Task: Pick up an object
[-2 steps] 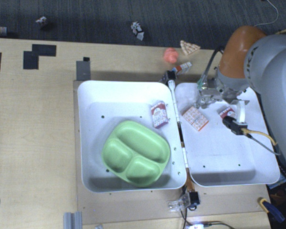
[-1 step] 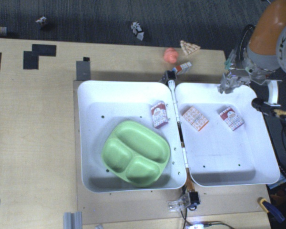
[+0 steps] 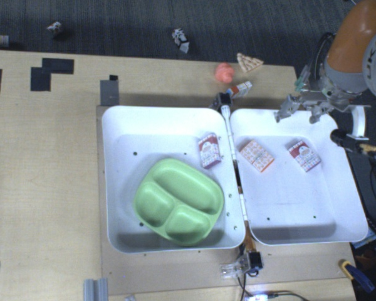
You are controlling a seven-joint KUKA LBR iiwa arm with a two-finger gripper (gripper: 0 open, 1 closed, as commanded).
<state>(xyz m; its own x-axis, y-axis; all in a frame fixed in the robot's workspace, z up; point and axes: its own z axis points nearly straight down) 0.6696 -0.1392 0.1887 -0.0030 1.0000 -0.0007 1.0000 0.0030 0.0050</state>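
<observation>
**Nothing picked yet: the gripper waits at the far edge of the right bin**

Nearest to the camera, the green divided plate [image 3: 178, 199] lies tilted in the near half of the left bin [image 3: 116, 168], with 3 compartments visible. Further back, 1 small red-and-white packet [image 3: 208, 150] rests by the right wall of this bin. In the right bin [image 3: 301, 224] there are 2 more packets: 1 flat patterned packet [image 3: 257, 155] near the left wall and 1 red-and-white packet [image 3: 303, 155] toward the far right corner. The printing on all 3 is too small to read.

The gripper [image 3: 304, 110] hovers over the far edge of the right bin, and nothing is between its fingers. How wide it stands, I cannot tell. In my judgement the task is at its beginning: the descent, the grasp and the lift are all left, and the packet by the far right corner is the closest candidate.
</observation>
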